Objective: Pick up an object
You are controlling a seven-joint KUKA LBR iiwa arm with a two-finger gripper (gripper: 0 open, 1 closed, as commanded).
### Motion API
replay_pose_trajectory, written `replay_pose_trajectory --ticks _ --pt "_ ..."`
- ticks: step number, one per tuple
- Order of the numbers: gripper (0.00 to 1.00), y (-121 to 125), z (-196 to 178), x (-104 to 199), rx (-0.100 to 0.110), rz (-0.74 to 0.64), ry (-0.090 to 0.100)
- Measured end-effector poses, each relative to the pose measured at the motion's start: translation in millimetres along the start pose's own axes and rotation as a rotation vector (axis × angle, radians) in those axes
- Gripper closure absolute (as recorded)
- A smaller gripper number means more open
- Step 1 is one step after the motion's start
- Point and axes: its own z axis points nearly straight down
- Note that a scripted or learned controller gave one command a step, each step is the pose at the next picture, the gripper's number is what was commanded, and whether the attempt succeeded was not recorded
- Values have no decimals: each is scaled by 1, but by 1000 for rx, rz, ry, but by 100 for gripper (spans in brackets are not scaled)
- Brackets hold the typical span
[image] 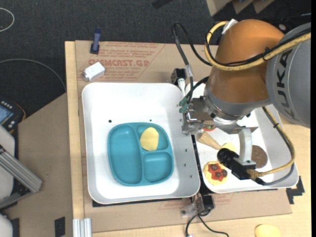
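A blue divided tray (pixel 129 158) lies in the left bin (pixel 98 107), with a yellow lemon-shaped piece (pixel 149 138) in its upper right compartment. In the right bin (pixel 284 179) I see a tan cone-shaped piece (pixel 209 140), a brown round cookie (pixel 258 155), a yellow piece (pixel 228 147) and a pizza slice with red spots (pixel 216 172). My gripper (pixel 200 127) hangs low over the right bin's left part, just above the tan piece. The big orange wrist band (pixel 242 63) covers most of that bin.
A white block (pixel 94 71) and a small blue item (pixel 96 40) lie on the cardboard behind the left bin. A black cable fitting (pixel 236 165) hangs over the right bin. A yellow object (pixel 265 230) sits off the bench at bottom right.
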Motion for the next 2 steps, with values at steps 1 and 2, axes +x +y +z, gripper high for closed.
replay_pose_trajectory --ticks 1,2 --pt "100 -4 -60 49 -3 -3 1" --pt "100 -4 -67 47 2 2 -2"
